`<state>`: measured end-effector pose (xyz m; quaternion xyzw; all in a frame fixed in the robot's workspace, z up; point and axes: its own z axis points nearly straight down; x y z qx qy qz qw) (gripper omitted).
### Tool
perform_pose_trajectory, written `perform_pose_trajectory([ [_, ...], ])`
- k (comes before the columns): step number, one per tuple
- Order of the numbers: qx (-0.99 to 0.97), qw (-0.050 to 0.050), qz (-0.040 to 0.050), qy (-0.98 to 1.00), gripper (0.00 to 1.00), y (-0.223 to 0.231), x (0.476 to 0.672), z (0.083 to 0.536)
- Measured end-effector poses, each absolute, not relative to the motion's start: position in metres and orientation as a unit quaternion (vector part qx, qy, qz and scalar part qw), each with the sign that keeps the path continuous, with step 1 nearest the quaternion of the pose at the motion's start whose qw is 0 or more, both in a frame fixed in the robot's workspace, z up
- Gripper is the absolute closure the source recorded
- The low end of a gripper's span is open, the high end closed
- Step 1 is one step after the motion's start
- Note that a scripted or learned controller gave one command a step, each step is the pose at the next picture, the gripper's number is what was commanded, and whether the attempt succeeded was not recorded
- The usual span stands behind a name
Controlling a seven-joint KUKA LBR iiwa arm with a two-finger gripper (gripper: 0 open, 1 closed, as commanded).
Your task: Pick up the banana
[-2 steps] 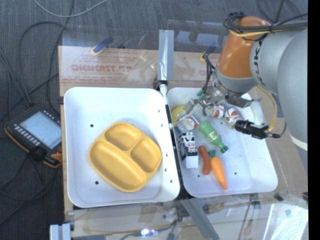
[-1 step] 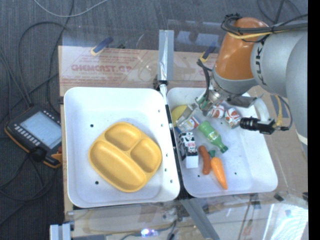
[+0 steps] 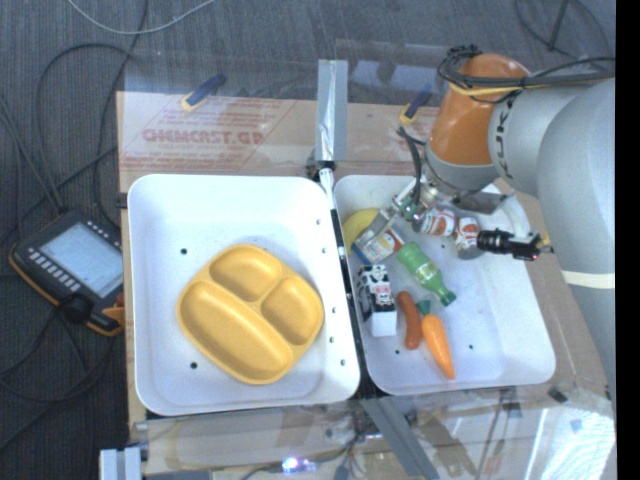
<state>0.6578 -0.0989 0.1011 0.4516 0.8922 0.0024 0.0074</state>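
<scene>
Arm over the right bin, hand low at the banana's edge.

Nearest in the right bin point(image 3: 520, 363) lie a carrot point(image 3: 437, 345), a reddish sausage-like piece point(image 3: 410, 320) and a small carton point(image 3: 377, 290); a green bottle point(image 3: 425, 273) sits beyond. The left bin point(image 3: 165, 368) holds a yellow divided plate point(image 3: 251, 312). Farther back, the banana point(image 3: 358, 224) lies against the right bin's left wall, with the hand point(image 3: 388, 233) just beside it; its grip cannot be made out, possibly touching.

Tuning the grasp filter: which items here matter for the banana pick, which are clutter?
Job: banana, part hidden at the right bin's left edge; gripper beside it.

Clutter: green bottle, two carrots, milk carton, can, yellow tray.
</scene>
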Motion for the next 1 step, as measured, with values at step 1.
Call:
perform_pose_trajectory([
  [1,0.451,0.009,0.0028,0.893,1.0,-0.0979,0.6601,0.1103],
])
